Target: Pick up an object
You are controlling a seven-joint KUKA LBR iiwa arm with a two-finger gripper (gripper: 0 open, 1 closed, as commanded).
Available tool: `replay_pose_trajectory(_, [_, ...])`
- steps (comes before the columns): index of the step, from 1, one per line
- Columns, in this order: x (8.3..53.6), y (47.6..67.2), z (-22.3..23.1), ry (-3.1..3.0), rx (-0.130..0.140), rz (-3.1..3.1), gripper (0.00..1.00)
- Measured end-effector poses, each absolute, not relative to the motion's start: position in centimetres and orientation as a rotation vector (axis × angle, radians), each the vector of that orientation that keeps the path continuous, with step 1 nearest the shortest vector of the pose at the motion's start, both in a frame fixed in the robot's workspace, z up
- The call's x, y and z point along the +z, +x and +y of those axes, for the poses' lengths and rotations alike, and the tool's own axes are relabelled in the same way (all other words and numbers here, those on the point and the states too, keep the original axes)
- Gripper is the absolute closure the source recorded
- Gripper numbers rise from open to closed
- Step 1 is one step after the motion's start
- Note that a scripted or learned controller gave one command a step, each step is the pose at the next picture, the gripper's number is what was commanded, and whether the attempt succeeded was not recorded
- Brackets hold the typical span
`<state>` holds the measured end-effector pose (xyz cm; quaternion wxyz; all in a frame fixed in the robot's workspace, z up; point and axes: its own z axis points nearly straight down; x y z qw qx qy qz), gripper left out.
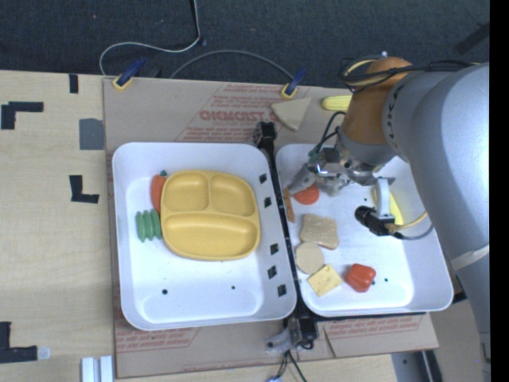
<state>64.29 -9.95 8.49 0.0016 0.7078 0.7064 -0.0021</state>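
Nearest the camera, along the front of the right bin (429, 293), lie a yellow wedge (324, 280) and a red pepper-like piece (360, 276), a little apart from each other. Just behind the wedge is a round tan disc (309, 257), and behind that a tan bread-like slice (320, 231). These toy foods sit loose and scattered, which suits a task where any one of them may be lifted. In the left bin (131, 293) a yellow divided plate (211, 213) takes up the middle, with a green ridged piece (147, 225) and an orange-red carrot-like piece (157, 189) squeezed between it and the bin's left wall. Further back in the right bin, the gripper (312, 180) hangs low near the wall shared by the two bins, directly over a small red-orange piece (306, 195). That is probably the object it is going for. The wrist is tilted toward this corner, most likely because the wall leaves little room to come straight down. Whether the gripper is released or clenched cannot be told from this angle, and nothing can be seen held in it, so the pick should be judged as not yet made. A yellow curved piece (395, 205) lies beside the arm's (445, 157) dark cabling on the far right side of the bin. Beyond both bins, on the cardboard sheet (231, 118), rest a tan wedge (290, 114) and another yellow piece (338, 102), well outside the working area. Two blue clips (127, 74) pin the sheet at its far edge, presumably so it cannot slide.
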Motion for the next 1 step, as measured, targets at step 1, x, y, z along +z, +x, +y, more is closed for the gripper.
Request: replay_pose_trajectory(1, [8.24, 66.57, -11.48, 2.235, -0.013, 2.233, 0.0])
